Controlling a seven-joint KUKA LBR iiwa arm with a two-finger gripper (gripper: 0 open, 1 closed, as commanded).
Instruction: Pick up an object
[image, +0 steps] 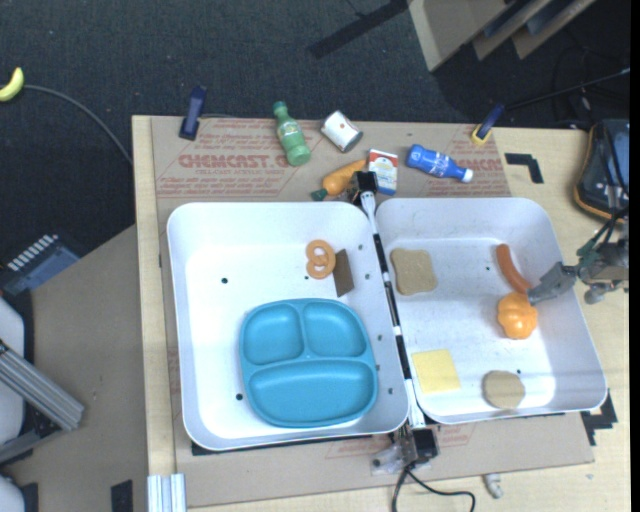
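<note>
Over the right bin, the end effector, grip state unclear, nears the orange fruit.

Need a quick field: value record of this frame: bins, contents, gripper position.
left bin: blue divided plate, orange pretzel, brown block
right bin: tan bread slice, hot dog, orange fruit, yellow cheese slice, tan cookie
gripper: at right bin's right side, just above and right of orange fruit
behind bins: green bottle, blue bottle
</note>
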